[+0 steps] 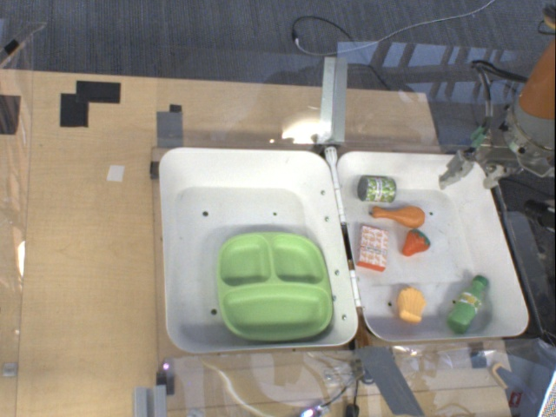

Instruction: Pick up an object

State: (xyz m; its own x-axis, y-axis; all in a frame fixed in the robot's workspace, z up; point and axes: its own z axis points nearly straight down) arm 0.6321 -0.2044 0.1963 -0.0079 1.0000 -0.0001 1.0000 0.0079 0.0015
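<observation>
Green bottle [467, 306], label unreadable, in right bin [508, 259]; gripper [473, 167] spread, empty.

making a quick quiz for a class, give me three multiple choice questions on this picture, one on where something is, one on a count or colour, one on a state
1. Where does the green tray lie?
A. in the left bin
B. in the right bin
C. on the bench outside the bins

2. How many things lie in the right bin?
A. three
B. six
C. nine

3. How does the green bottle rest?
A. lying on its side on the bin floor
B. held up in the gripper
C. lying on the tray

Answers:
1 A, the tray sits on the floor of the left bin.
2 B, there are the can, the drumstick, the strawberry, the packet, the yellow toy and the bottle.
3 A, it lies in the near right corner, far from the gripper at the far edge.
</observation>
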